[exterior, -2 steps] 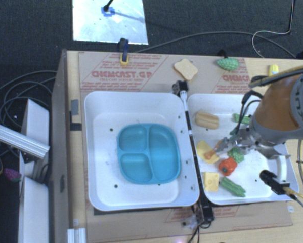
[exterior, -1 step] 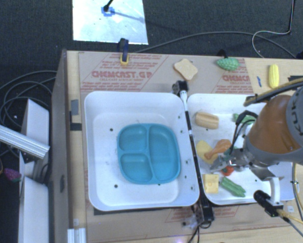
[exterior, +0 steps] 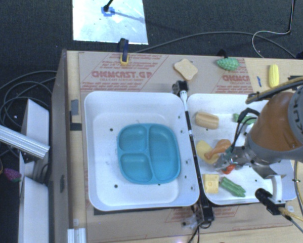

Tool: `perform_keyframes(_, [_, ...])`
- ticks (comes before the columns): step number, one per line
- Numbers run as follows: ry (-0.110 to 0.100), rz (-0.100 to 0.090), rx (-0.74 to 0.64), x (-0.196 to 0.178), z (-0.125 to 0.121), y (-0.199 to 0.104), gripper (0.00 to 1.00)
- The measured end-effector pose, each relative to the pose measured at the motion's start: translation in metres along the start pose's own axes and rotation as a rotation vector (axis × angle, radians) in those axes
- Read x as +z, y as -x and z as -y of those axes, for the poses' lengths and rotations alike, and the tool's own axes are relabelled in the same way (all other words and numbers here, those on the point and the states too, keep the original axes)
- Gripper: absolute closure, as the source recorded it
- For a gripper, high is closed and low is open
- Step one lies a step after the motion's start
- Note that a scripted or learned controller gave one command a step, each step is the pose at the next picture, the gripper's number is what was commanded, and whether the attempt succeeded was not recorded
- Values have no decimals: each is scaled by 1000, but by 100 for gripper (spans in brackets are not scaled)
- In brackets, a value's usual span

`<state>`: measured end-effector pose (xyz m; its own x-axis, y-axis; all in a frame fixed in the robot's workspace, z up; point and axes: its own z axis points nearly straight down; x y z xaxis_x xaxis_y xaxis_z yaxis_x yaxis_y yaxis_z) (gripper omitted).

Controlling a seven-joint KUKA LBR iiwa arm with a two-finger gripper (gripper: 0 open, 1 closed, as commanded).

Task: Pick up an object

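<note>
Toy food lies scattered in the right bin (exterior: 227, 101), and the arm (exterior: 277, 125) is down among it. The fingers (exterior: 226, 161) sit low at the arm's tip, over a small cluster near the middle of that bin: an orange carrot-like piece (exterior: 220, 147) lying aslant, a yellow wedge (exterior: 204, 149) just beside it toward the divider, and a small red bit (exterior: 228, 169) right under the tip. From where I stand I cannot tell whether the fingers are spread or pressed together, nor whether anything sits between them; the wrist hides too much.

The relation that matters looks to be the carrot against the fingers. It lies just up and toward the divider from the tip, touching or nearly so, its long axis running diagonally from the yellow wedge up toward the bin's far side. A grip across its narrow width would seem the better bet, and the close neighbours could well get nudged or caught along with it.

Other choices sit near. A tan bread roll (exterior: 207, 119) lies apart from the cluster, toward the far wall of the right bin. A yellow cube (exterior: 211, 183) and a green pod (exterior: 232, 186) rest near the front wall, just below the tip. The left bin (exterior: 105, 110) holds a blue divided plate (exterior: 148, 153). On the surface (exterior: 141, 70) beyond the bins lie a slice of toast (exterior: 185, 69), a green leafy piece (exterior: 228, 63) and a yellow corn cob (exterior: 273, 76).
</note>
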<state>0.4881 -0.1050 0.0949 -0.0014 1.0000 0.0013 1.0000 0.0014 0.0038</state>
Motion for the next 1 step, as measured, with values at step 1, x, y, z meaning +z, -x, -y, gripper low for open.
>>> perform_keyframes(1, [0,0,-3,-90,-27,-82,100])
